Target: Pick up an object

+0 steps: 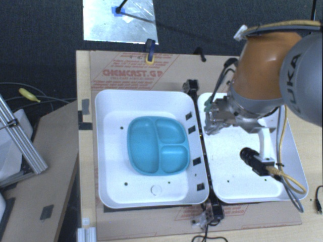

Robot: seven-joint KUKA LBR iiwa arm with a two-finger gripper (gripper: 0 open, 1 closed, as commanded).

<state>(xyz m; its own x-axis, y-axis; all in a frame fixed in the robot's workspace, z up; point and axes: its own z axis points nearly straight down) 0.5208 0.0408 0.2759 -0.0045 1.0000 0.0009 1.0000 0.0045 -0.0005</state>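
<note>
A light blue divided plate lies flat in the middle of the left white bin. My gripper hangs low over the left part of the right white bin, close to the wall between the two bins. The grey arm with its orange band reaches in from the right and hides the back of that bin. Nothing can be made out in the gripper from this view.
A black fitting with a yellow cable hangs off the arm over the right bin floor. A faint small round mark sits near the left bin's front. Black clips line the divider. A shiny sheet lies beyond the bench.
</note>
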